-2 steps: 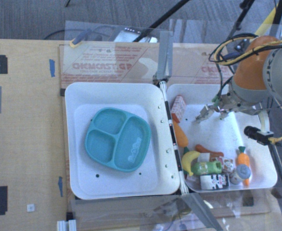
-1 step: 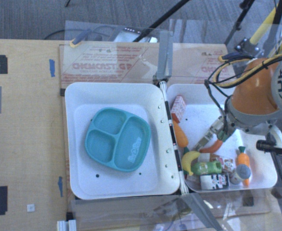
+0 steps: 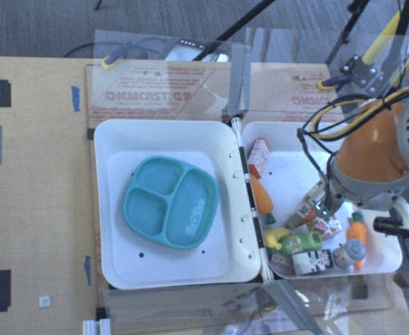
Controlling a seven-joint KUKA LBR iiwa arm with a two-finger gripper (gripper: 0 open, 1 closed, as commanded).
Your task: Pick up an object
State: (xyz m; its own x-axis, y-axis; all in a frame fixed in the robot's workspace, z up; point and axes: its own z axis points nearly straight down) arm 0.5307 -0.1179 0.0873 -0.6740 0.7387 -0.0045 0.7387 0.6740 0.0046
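Observation:
The right bin (image 3: 288,166) holds a heap of small toy groceries along its front. Among them are a red and white carton (image 3: 258,155), an orange carrot (image 3: 262,197), a yellow piece (image 3: 276,238), a green bottle (image 3: 302,243), a white box (image 3: 310,262) and a second carrot (image 3: 357,233). My gripper (image 3: 308,213) reaches down from the right, its tip low over the heap just above the green bottle and a red and white item (image 3: 324,225). I cannot make out anything held in it.
The left bin (image 3: 114,145) carries a teal divided plate (image 3: 171,201). A ridge with a row of rivets (image 3: 246,194) separates the two bins. The arm's orange band (image 3: 372,145) and looping cables hang over the right bin's far right side.

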